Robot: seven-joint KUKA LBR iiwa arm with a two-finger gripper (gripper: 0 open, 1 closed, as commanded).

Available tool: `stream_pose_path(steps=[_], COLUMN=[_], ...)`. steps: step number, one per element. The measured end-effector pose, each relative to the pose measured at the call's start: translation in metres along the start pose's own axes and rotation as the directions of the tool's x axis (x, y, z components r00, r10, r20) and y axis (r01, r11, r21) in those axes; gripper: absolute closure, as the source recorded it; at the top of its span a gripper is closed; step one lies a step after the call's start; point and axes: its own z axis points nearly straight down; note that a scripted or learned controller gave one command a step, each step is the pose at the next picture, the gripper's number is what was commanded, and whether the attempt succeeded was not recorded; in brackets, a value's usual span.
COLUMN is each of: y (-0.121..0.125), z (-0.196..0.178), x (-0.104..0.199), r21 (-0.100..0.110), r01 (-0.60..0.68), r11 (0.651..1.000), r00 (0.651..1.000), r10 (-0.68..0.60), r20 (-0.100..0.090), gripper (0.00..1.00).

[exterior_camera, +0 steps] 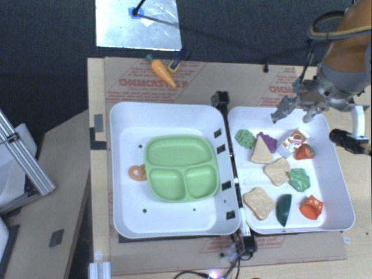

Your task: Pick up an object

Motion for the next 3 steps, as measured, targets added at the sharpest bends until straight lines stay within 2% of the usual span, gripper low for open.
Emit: stream_pose_path(steps=[1, 3], y=[0.002, 0.017], z=[-0.007, 0.107], x=[0.000, 0.002], r21=[-0.012, -0.006], r01=[0.002, 0.003], r11=[1.000, 1.000], r00=[1.000, 1.000], r10=[-0.002, -0.003], r20=[0.002, 0.001], gripper=[0.00, 0.00])
